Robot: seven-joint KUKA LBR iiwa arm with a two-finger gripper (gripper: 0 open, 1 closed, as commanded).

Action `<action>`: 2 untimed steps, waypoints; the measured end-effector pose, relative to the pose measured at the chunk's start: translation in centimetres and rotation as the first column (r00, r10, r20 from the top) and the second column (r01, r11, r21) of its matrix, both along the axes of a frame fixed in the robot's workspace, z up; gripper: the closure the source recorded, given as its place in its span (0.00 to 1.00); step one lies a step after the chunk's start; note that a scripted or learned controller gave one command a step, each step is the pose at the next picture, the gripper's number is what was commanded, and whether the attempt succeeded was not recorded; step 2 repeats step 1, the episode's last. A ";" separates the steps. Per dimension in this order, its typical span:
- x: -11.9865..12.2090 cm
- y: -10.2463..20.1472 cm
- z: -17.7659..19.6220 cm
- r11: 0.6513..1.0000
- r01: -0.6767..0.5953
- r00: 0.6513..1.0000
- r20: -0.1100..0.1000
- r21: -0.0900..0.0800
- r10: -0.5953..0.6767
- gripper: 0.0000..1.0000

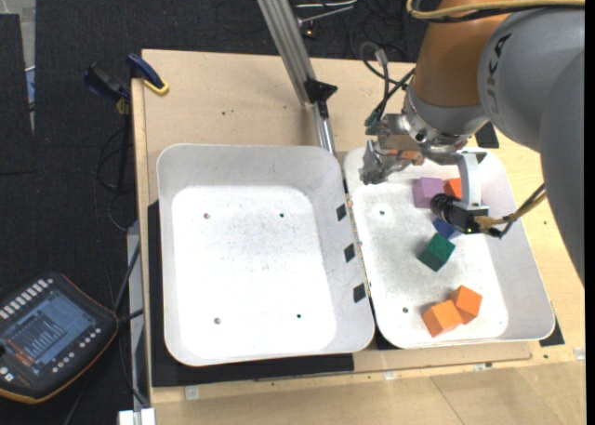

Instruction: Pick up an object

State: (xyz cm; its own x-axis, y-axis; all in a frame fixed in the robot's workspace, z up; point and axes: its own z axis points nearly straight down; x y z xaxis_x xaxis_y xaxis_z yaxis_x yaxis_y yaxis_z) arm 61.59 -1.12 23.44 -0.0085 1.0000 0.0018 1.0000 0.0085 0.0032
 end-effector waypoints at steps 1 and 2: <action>1.1 5.5 1.0 1.000 0.001 1.000 0.000 0.001 -0.001 1.00; 1.1 5.5 1.0 1.000 0.001 1.000 0.000 0.001 -0.001 1.00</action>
